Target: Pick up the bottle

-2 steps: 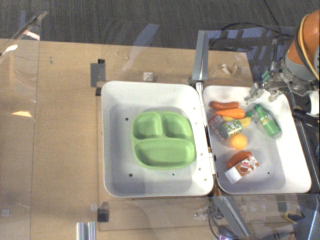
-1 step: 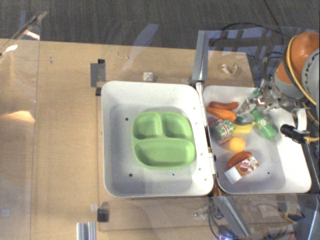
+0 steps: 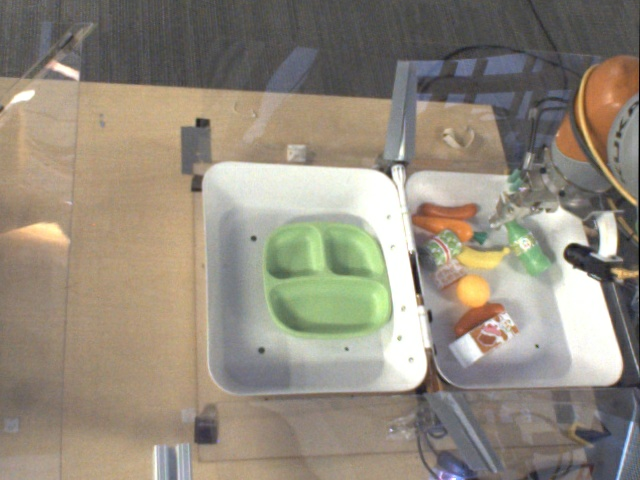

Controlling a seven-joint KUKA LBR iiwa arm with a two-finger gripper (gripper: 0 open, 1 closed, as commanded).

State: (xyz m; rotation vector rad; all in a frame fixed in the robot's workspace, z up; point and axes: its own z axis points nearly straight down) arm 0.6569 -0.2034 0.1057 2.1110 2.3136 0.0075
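- Camera view, looking down: two white bins sit side by side on the wooden bench [image 3: 110, 268].
- Lying in the right bin [image 3: 585, 353], near its upper right part, is the bottle [image 3: 526, 248]: small, bright green, tilted on its side, with a pale band or label around its middle that is too small to read.
- Touching or just beside the bottle's left end is a yellow banana [image 3: 483, 258]; an orange ball [image 3: 473, 290] lies below that.
- Two orange-red sausages [image 3: 446, 217] lie at the bin's upper left, and a red-and-white carton [image 3: 484, 335] rests lower down.
- The gripper [image 3: 516, 200] hangs just above the bottle's upper end; whether it is released or clenched I cannot tell.
- The left bin [image 3: 235, 268] holds a green divided plate [image 3: 326, 277].
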